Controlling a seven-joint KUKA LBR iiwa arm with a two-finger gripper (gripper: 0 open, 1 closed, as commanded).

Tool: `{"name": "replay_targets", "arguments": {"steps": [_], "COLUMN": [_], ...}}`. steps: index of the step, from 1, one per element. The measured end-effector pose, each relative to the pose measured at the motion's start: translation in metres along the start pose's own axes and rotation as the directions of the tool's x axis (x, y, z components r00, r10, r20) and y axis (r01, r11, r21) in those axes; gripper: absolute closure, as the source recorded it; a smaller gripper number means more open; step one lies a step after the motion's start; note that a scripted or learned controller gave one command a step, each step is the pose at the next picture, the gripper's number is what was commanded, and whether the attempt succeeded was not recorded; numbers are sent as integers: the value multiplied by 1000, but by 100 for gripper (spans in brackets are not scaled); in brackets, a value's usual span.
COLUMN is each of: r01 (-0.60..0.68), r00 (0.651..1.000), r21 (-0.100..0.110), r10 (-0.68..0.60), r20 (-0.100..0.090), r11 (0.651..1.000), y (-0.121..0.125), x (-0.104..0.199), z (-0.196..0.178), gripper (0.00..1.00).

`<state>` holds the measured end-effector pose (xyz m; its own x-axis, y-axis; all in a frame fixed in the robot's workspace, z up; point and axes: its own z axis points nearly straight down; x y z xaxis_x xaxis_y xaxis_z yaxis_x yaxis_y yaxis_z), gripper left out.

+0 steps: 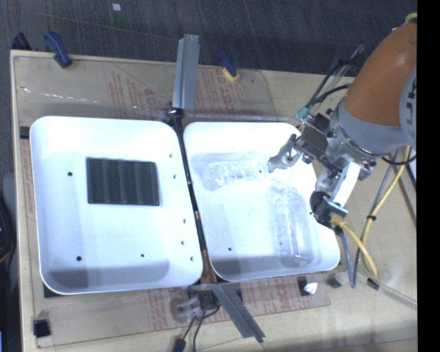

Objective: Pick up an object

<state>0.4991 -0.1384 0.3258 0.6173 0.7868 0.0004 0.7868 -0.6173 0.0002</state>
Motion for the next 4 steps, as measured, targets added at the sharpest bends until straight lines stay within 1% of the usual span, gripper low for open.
{"name": "replay_targets", "arguments": {"steps": [1,2,3,4], "r01": [-470,-276,-276,75], "r00": [882,961,961,997], "r21": [5,2,2,4], "r10": [470,276,276,-75], "r20": [4,2,2,1], "r11": [882,961,961,997], "y": [-38,-6,-6,-24], "x": [13,-8,-8,0], "z": [47,28,28,49], "gripper": [0,0,0,0]}}
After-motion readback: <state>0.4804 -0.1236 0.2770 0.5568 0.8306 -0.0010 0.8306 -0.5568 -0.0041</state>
